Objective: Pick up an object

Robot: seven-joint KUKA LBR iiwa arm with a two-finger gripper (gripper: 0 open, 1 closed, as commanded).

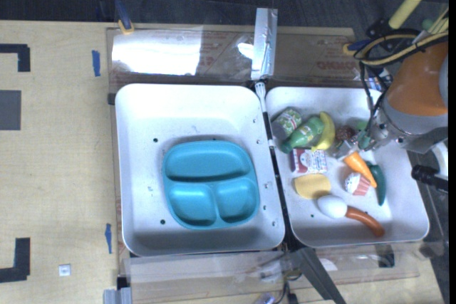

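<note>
Two shallow white bins sit side by side on the pale wooden surface (pixel 50 174), and the action is all on the right. The left bin (pixel 135 117) carries a smooth blue plastic tray (pixel 210 181) with three rounded compartments. The right bin (pixel 413 213) is crowded with toy food: a green packet (pixel 288 119) at the top left, a glossy green and yellow fruit shape (pixel 313 132) just beside it, a small red and white sachet (pixel 311 161) below, then a yellow wedge (pixel 313 185), a white egg (pixel 331 207) and an orange sausage-like piece (pixel 365 221) along the bottom. A carrot (pixel 360 167) lies next to a dark green pepper shape (pixel 378 183), with a small round red and white item (pixel 355 184) tucked against them. The grey arm (pixel 420 92), orange-banded, comes in from the right with cables looped above it, and its claw (pixel 362 142) is down among the clutter near the carrot's top end; whether it is open or closed, I cannot tell. Clear plastic sheeting (pixel 185 46) shines behind the bins.
</note>
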